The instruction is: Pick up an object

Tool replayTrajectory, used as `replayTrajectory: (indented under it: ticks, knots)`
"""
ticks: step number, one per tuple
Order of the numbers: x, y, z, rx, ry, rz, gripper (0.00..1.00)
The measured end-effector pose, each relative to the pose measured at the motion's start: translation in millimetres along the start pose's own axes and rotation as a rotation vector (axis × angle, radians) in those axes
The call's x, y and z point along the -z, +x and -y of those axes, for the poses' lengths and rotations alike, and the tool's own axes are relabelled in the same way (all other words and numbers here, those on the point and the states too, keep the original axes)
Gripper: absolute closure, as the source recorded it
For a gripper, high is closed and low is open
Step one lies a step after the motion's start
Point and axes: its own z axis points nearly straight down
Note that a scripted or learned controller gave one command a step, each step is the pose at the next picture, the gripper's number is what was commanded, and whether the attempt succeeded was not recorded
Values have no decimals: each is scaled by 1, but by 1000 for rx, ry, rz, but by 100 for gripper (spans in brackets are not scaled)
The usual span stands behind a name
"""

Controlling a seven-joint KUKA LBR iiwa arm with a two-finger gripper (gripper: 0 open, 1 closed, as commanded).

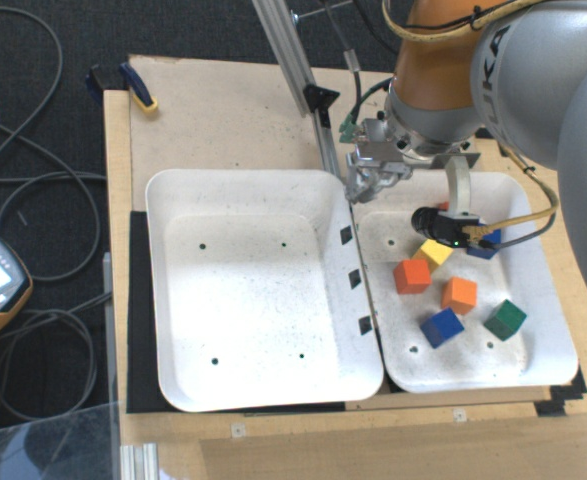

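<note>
Claw [371,186] upper centre, above top-left corner of right bin [403,356]; opening cannot be told, nothing seen held. Red block [411,275] lower right, beside yellow block [435,253]: claw best centred squarely over it before descent.

One fixed cam sat above the bench [223,98], slanted down, seemingly from its near edge; left bin [243,288] and right bin [473,363] fully framed, arm [553,78] clipped upper right.
</note>
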Motion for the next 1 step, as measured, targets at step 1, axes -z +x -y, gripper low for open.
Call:
replayTrajectory:
  ticks: [1]
  knots:
    - [-31, 42, -29, -1, 2, 0, 100]
